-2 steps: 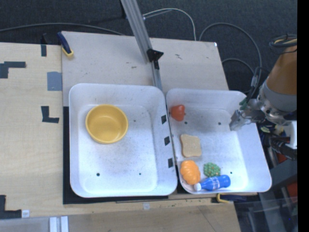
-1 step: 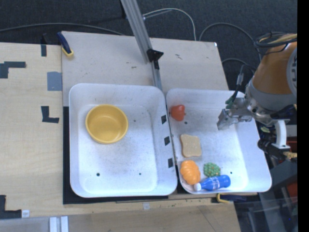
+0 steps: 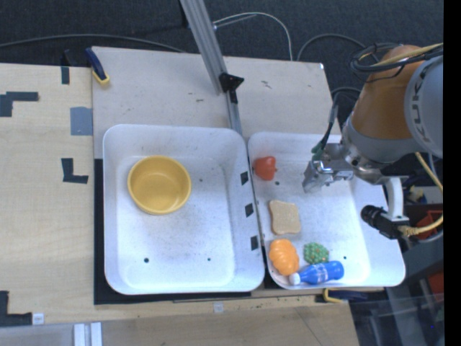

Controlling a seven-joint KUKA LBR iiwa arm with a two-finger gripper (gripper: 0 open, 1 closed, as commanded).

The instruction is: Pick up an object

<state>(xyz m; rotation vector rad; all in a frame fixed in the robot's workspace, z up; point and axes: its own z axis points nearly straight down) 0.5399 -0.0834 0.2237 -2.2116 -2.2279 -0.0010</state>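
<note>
you have the gripper [image 3: 315, 181] over the right bin [image 3: 360, 265], nothing seen between its fingers. red object [image 3: 265, 167] lies just to its left. bread slice [image 3: 285, 217] sits below it; orange [image 3: 284, 256], green piece [image 3: 315, 252], blue bottle [image 3: 321, 272] farther below. yellow bowl [image 3: 159, 184] far left, in the left bin [image 3: 122, 265].

A white bin [image 3: 374, 265] lies under the jaws. A second white bin [image 3: 209, 222] sits beside it, away from the jaws. A grey metal pole [image 3: 205, 34] slants up behind them. A blue and yellow clamp [image 3: 97, 65] lies far off.
</note>
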